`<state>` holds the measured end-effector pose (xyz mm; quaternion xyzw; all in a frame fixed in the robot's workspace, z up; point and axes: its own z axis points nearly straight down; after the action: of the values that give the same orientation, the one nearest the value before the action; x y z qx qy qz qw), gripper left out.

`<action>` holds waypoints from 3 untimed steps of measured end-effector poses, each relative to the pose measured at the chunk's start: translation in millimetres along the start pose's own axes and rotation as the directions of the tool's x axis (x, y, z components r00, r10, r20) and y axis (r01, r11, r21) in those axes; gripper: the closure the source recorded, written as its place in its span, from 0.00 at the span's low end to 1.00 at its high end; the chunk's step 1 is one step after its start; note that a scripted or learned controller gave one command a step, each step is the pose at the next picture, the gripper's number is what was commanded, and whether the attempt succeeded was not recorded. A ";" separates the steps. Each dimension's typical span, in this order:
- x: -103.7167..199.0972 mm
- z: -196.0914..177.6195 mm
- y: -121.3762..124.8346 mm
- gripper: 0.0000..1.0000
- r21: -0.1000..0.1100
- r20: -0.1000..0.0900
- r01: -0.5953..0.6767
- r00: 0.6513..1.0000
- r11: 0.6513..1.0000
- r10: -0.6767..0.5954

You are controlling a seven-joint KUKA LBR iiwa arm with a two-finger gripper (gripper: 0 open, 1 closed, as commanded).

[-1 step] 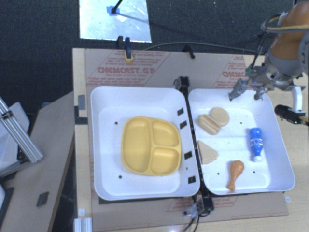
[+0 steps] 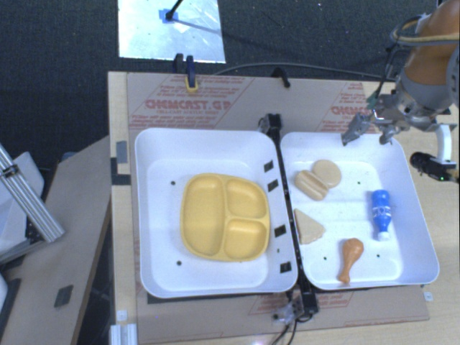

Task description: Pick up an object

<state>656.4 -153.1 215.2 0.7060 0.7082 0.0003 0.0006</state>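
Gripper: [image 2: 369,129] hangs over the far rim of the right bin [image 2: 424,214], near its 12 o'clock edge; two fingers spread apart, nothing between them.
Arm: reaches in from 3 o'clock, orange band up by the frame's top right corner.
Right bin contents: hot-dog bun [image 2: 311,185] touching a round biscuit [image 2: 327,172]; pale wedge [image 2: 309,227] against the left wall; drumstick [image 2: 349,258] near the front; blue bottle [image 2: 380,212] on the right side.
Left bin: [image 2: 154,192] holds a yellow divided plate [image 2: 224,215], well apart from the gripper.
Nearest candidates: bun and biscuit, at about 7 o'clock from the gripper; bottle at roughly 6 o'clock, farther off.
Long axes: bottle lies 12-to-6; bun runs about 10-to-4; drumstick 1-to-7, knob end far.
Stage, as judged: still above and behind everything, no contact; descent not yet begun.
Coming move, as judged: travel toward the front, then close across a short axis, not along it.
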 end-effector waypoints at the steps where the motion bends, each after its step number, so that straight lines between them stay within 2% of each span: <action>1: -0.4 41.5 2.4 0.00 0.002 0.000 0.000 1.000 1.000 0.000; 2: 9.0 97.8 0.1 0.00 0.002 -0.001 0.002 1.000 1.000 -0.002; 3: 9.2 127.1 2.8 0.00 -0.004 -0.001 0.003 1.000 1.000 -0.003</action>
<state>659.3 -144.0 88.2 0.7051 0.7092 0.0020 0.0019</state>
